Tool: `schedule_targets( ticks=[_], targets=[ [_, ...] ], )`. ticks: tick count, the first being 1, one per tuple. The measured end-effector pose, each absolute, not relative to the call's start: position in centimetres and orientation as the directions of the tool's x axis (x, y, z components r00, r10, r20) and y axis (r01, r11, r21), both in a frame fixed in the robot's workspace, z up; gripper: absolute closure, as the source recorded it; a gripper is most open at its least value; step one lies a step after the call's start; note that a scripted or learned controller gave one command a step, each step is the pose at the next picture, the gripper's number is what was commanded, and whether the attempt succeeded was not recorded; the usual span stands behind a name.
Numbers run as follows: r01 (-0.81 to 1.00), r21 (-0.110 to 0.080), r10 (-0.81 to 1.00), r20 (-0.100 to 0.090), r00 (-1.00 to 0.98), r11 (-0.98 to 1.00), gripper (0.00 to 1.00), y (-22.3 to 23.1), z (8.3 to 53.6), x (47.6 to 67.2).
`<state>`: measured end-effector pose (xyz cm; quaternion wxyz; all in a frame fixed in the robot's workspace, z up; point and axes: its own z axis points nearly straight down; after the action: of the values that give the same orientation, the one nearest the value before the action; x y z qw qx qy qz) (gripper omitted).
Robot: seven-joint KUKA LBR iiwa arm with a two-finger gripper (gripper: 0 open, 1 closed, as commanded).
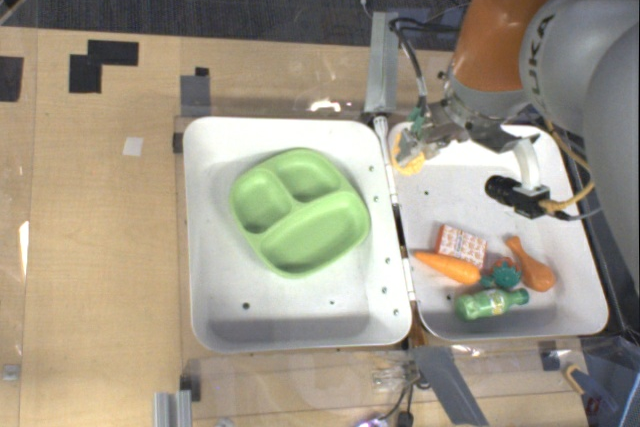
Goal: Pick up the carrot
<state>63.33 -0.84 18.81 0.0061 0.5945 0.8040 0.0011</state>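
The carrot point(447, 265), orange and tapered, lies flat in the right bin point(590, 310) near its front left, with its tip pointing left. My gripper point(418, 137) is at the bin's far left corner, well behind the carrot and apart from it. A small yellow object point(404, 151) sits right at the gripper's tip, and the wrist hides how the two meet. Nothing links the gripper to the carrot.
Around the carrot lie a pink patterned box point(461, 242), a green bottle point(491, 303), a small green piece point(506, 273) and a brown drumstick point(530, 265). The left bin point(210, 315) holds a green divided plate point(298, 209). A black cylinder point(513, 194) hangs from the wrist over the right bin.
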Motion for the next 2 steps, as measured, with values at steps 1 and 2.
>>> schedule_targets(
  ticks=[1,2],
  targets=[
    [0.953,0.004,0.953,-0.002,-0.304,0.304,1.0,-7.8,18.4,63.2],
    [0.995,0.003,0.995,-0.001,-0.095,0.095,1.0,-4.2,20.6,66.5]
  ],
)
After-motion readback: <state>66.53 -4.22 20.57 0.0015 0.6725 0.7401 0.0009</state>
